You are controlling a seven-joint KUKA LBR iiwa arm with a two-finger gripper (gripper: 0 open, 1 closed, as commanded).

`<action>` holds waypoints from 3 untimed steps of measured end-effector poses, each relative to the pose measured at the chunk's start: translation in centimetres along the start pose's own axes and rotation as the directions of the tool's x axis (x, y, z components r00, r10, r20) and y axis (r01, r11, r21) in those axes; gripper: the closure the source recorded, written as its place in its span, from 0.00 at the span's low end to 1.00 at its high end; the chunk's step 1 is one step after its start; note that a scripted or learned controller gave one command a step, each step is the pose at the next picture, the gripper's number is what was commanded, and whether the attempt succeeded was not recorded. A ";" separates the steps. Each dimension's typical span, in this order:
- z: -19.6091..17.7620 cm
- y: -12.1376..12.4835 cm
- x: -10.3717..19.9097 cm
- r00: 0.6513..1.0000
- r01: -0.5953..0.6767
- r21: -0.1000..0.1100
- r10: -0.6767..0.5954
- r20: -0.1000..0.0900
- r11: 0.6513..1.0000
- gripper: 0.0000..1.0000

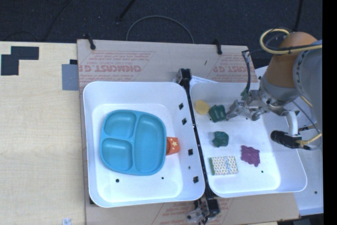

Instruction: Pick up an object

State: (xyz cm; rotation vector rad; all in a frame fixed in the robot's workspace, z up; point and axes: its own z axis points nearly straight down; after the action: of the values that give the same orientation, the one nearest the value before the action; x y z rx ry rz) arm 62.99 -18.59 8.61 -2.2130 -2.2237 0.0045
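Camera view: slanted look down on worktop.
Pincer [229,111]: right bin's far part, fingers apart, touching dark green block [217,113].
Yellow piece [202,107]: just beside block.
Blue divided plate [134,142]: left bin [95,97].

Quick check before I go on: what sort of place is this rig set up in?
Most likely a robotics lab, not a home or factory line. Two white bins sit on a cardboard-covered bench, the arm reaches over small toy-like objects such as the purple piece, and loose cables trail over dark carpet behind.
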 end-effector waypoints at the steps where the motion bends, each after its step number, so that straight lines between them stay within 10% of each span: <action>1: -1.2 0.1 0.0 1.000 0.001 -0.002 -0.001 0.000 1.000 1.00; 3: -11.9 1.1 -0.7 1.000 -0.002 -0.009 0.002 0.002 1.000 1.00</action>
State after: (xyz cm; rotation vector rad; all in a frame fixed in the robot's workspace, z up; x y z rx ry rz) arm 64.14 -19.33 20.51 -2.2207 -2.2268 -0.0026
